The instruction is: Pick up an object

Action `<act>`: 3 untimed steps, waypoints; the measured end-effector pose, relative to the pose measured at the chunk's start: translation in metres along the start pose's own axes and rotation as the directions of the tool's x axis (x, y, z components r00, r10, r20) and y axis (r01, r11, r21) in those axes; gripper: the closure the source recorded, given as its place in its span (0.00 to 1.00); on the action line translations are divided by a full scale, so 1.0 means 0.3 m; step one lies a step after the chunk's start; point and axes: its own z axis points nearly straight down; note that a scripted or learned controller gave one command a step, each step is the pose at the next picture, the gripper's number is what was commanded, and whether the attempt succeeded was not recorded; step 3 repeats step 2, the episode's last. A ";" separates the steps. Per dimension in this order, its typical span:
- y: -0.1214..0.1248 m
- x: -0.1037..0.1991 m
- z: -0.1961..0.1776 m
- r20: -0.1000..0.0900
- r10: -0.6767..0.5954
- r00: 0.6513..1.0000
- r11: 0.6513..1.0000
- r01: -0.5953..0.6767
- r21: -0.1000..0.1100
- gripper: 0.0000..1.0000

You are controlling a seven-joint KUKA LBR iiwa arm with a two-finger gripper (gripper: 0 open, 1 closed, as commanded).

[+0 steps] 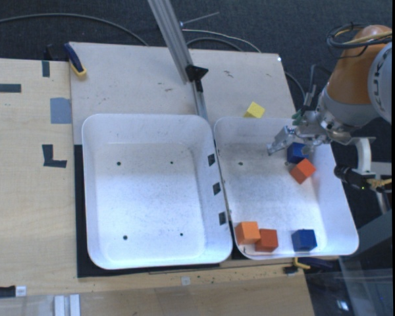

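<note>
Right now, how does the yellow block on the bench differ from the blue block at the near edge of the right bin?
The yellow block lies outside the bins on the bench, beyond the right bin; the blue block sits inside it. The yellow one lies alone; the blue one has two orange blocks to its left. Both are small cube-like blocks.

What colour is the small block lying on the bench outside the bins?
Yellow block, seen in the camera view.

Pale bench (138, 78), two white bins (92, 176) side by side, yellow block (255, 110) behind them.
</note>
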 end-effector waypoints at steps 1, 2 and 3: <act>0.181 -0.160 0.034 0.003 0.001 1.000 1.000 -0.001 -0.002 0.00; 0.066 -0.181 0.271 0.007 -0.001 1.000 1.000 0.001 -0.018 0.00; 0.066 -0.181 0.271 0.007 -0.001 1.000 1.000 0.001 -0.018 0.00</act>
